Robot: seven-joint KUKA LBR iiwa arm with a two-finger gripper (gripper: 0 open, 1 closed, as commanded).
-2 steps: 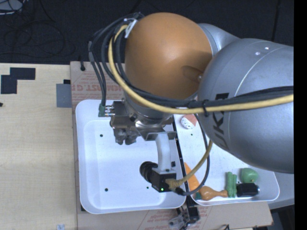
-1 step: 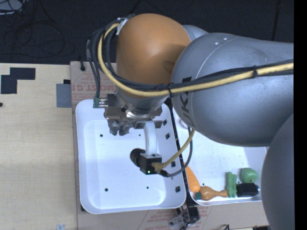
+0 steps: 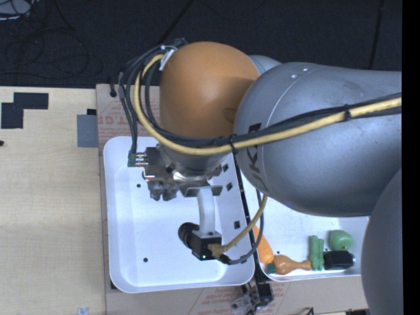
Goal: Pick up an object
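The pale wooden counter (image 3: pixel 46 209) carries a cardboard sheet (image 3: pixel 213 299). On the sheet sits the left bin (image 3: pixel 141 231), with the right bin (image 3: pixel 295 231) just beside it. A black patch (image 3: pixel 23 107) and a grey patch (image 3: pixel 86 130) mark the counter up-left of the left bin.

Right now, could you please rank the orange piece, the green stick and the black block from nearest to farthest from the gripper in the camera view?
From the gripper, over the left bin:
1. Orange piece, at the right bin's left edge.
2. Green stick, farther right.
3. Black block, farthest right.
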